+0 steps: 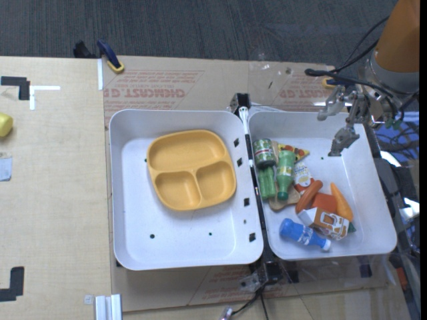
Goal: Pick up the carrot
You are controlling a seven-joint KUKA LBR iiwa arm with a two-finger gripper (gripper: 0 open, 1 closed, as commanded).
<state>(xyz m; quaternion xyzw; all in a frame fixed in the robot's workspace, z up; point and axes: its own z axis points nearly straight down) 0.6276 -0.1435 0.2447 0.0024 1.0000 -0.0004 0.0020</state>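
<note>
Across the left half of the frame, the left bin [127, 199] carries a yellow divided plate [191, 169] and plays no part in the coming move. Further right, the right bin [373, 179] holds a cluster of items in its lower-left portion: two green bottles [273, 169] lying side by side near the shared wall, a sausage-like piece [308, 193] just right of them, a blue bottle [301, 235] at the bottom, and a small carton [330, 223] beside it. The carrot [341, 203] lies at the right edge of this cluster, touching or overlapping the carton, with its long axis running from upper left to lower right, the narrow end toward the upper left. At the upper right of the frame, the claw [344, 139] hangs above the upper part of the right bin; it has nothing between its fingers, and how far they are spread cannot be told from this view. The carrot lies almost directly below the claw in the frame, well apart from it. As a judgement, the coming move requires travel toward the lower edge of the frame and a wrist orientation that closes across the carrot's diagonal axis, clear of the carton.
</note>
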